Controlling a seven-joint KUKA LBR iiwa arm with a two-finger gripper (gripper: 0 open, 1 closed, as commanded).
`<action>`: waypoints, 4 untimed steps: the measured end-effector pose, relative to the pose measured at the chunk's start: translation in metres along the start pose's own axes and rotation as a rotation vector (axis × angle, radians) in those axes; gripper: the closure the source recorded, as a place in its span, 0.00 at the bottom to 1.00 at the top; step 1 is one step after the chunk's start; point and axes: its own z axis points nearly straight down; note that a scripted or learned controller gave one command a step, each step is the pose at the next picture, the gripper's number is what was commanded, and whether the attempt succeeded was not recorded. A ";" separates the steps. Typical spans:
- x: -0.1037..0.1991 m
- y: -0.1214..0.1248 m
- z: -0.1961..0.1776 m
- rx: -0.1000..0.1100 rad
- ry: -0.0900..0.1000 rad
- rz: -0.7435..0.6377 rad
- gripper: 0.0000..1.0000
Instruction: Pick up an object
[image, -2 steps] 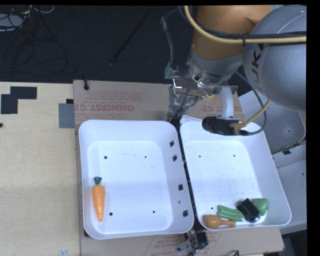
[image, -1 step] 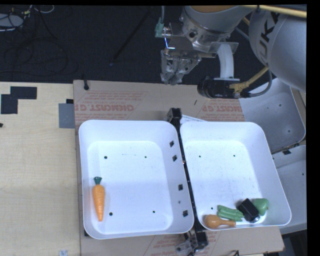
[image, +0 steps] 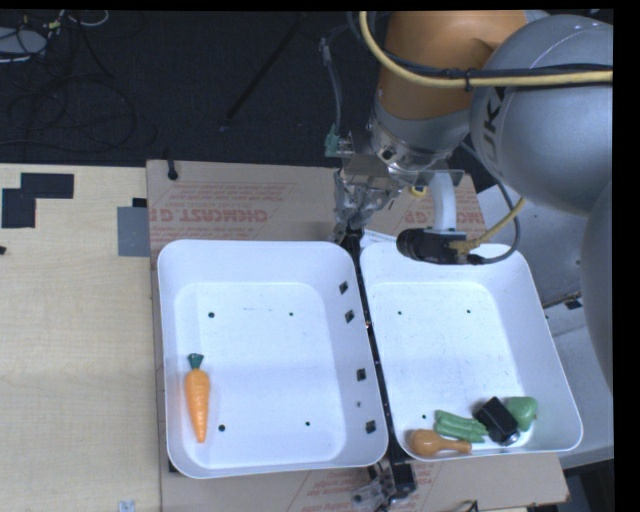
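An orange toy carrot (image: 197, 400) with a green top lies at the front left of the left bin (image: 250, 262). In the front right corner of the right bin (image: 455, 310) sit a green pod (image: 460, 426), a black block (image: 497, 419), a green piece (image: 522, 408) and a tan pear-shaped toy (image: 436, 443), bunched together. My gripper (image: 353, 215) hangs at the back, over the spot where the two bins meet, far from all the objects. Nothing shows held in it.
The bins rest on a brown cardboard sheet (image: 250, 200) on a light wooden bench (image: 70, 330). A ridge with black clips (image: 362, 375) divides the bins. The bulky grey arm (image: 540, 110) and its cables (image: 435, 245) overhang the right bin's back edge.
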 end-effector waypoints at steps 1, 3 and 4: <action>0.078 -0.001 -0.114 -0.025 0.009 -0.013 1.00; 0.015 -0.001 -0.093 -0.002 0.000 0.003 1.00; -0.035 0.000 -0.006 -0.005 0.002 0.000 1.00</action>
